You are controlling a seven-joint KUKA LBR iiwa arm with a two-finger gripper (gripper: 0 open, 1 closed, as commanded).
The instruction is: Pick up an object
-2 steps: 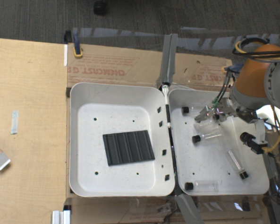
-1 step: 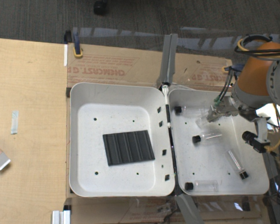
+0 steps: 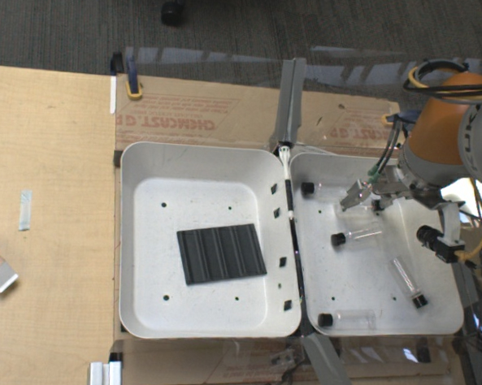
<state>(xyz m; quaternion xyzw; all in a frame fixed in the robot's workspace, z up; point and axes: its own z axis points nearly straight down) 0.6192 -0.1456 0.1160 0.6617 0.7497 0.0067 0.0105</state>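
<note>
Tube [image 3: 359, 235] with a black cap lies right of frame centre in the right bin [image 3: 449, 318], just below the gripper [image 3: 361, 195]. Its fingers look spread and empty. Clear and round, the tube may roll aside or slip as they close.

The arm [image 3: 452, 131] is grey with a broad orange band, yellow and black cables looped above, and a metallic gripper [image 3: 363, 195].
</note>
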